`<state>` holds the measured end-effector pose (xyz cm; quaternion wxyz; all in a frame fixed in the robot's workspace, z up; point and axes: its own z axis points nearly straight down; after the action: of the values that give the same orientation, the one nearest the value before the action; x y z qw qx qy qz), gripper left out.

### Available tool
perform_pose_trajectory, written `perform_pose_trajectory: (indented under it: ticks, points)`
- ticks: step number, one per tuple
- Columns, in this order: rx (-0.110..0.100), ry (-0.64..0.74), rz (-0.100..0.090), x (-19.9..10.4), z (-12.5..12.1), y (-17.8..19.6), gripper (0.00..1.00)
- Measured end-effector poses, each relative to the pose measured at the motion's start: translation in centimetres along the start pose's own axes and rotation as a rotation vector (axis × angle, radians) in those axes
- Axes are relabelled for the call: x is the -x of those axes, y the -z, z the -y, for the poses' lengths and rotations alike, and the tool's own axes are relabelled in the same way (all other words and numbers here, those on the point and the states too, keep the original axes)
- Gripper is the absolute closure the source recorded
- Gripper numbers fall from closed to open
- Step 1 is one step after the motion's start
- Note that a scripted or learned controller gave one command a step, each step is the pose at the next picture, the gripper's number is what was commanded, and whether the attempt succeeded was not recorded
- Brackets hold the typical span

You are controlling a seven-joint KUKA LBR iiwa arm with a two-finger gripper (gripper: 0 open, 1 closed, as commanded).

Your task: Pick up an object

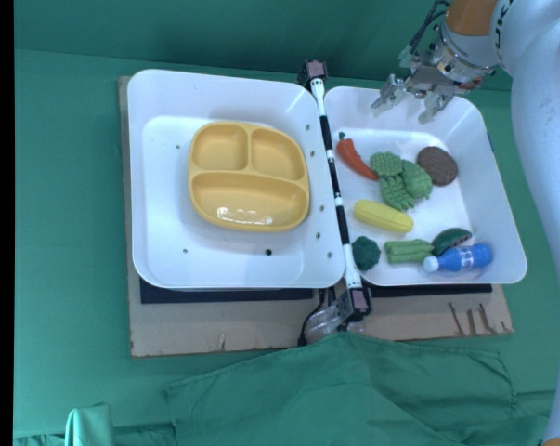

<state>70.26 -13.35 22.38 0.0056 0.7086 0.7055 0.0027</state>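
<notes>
The gripper (412,98) hangs over the far rim of the right bin (502,249), fingers spread apart and nothing between them. So this reads as the approach stage: no object chosen by contact yet, nothing lifted.

Down in that bin the candidates sit clustered. A red chilli (356,158) lies near the divider side, a green leafy piece (400,180) beside it, a brown patty (437,165) just to its right. Nearer the front: a yellow corn cob (383,216), a small broccoli (365,251), a green vegetable stalk (408,250), a dark green wedge (450,240) and a blue bottle (460,259), these last ones packed close, some touching.

Closest to the gripper, by my reading, is the patty, and it has bare white floor behind it and to its right. A straight descent there looks cleaner than diving into the front cluster, where fingers would likely nudge a neighbour.

Edges to mind: the bin's far wall sits right under the gripper, and the black-and-white divider bar (330,156) runs between the bins. The left bin (159,240) carries a yellow compartment tray (249,176) with open floor around it. The green tabletop (66,203) lies open on the left.
</notes>
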Motion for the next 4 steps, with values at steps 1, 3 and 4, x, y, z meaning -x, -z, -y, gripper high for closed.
perform_pose_trajectory:
  ticks: [1, 3, 4]
  points:
    - [-0.003, -0.003, 0.001, 5.5, 0.1, 3.3, 0.00]
    - [-0.010, 0.001, -0.001, 5.4, 0.2, 2.2, 0.00]
    - [-0.009, 0.004, 0.001, 1.9, 1.0, -4.3, 0.00]
